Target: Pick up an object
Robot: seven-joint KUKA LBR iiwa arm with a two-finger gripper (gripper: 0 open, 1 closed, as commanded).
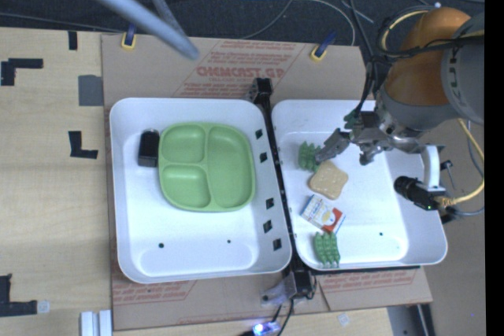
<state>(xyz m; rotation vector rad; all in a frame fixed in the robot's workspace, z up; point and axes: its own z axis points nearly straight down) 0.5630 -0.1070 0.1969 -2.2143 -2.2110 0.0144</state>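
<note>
Cardboard lines the bench under two white bins. In the right bin [409, 248] a tan cracker [329, 182] lies mid-floor, green toys [307, 155] and a small packet [323, 214] close around it. Just above, the gripper [352, 149] hangs with fingers apart, holding nothing, likely lining up. Left, a green tray [207, 167] sits unused.

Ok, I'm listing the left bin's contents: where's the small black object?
In the camera view, the small black object lies in the left bin, near its left wall, right beside the green divided plate.

Green divided plate [207, 167] beside black block [148, 148] in left bin [189, 257]
</note>
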